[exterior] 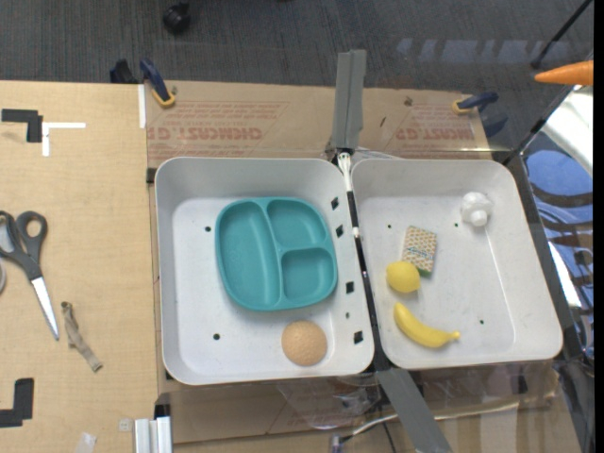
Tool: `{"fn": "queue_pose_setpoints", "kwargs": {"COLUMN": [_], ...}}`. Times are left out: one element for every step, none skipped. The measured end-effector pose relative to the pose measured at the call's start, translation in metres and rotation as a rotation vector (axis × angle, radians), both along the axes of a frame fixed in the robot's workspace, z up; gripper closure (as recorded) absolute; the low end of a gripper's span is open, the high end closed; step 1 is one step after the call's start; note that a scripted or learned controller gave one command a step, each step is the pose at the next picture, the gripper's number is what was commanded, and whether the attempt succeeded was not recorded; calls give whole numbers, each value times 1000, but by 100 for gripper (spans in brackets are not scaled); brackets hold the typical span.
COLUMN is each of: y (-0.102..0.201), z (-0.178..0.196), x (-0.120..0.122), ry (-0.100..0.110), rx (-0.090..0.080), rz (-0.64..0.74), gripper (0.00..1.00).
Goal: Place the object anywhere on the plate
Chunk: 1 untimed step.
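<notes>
At the far left, a pair of grey-handled metal scissors (28, 258) lies on the pale wooden table (94, 196), blades pointing toward the near edge, with a small crumpled brownish strip (81, 338) just to its right. Next comes the left shallow white plastic bin (187, 333). In it rests the teal plastic plate with three compartments (277, 253), set slightly askew and filling most of the bin's middle. All three compartments are bare. A round tan ball with a rough, speckled surface (304, 343) sits on the bin floor just in front of the plate's near edge, close to it but off it. The right shallow white plastic bin (505, 295) touches the left one along a shared edge. On its floor are a small round yellow lemon (403, 276), a little rectangular patterned packet (420, 249) touching the lemon on its far side, and a yellow toy banana (425, 328) lying near the front, apart from the lemon. A small white lumpy object (475, 209) sits alone toward that bin's far right corner. An orange piece of the arm (566, 72) pokes in at the upper right, well clear of both bins. Whether the end effector is spread or pressed together cannot be told.
</notes>
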<state>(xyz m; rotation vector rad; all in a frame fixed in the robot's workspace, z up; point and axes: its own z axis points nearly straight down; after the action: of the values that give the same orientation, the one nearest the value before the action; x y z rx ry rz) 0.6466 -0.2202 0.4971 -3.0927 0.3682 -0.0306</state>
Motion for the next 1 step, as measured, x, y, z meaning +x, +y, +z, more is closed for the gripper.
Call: {"fn": "queue_pose_setpoints", "kwargs": {"y": [1], "z": [7], "x": [2], "ry": [-11], "rx": [12], "rz": [-1], "gripper": [100]}}
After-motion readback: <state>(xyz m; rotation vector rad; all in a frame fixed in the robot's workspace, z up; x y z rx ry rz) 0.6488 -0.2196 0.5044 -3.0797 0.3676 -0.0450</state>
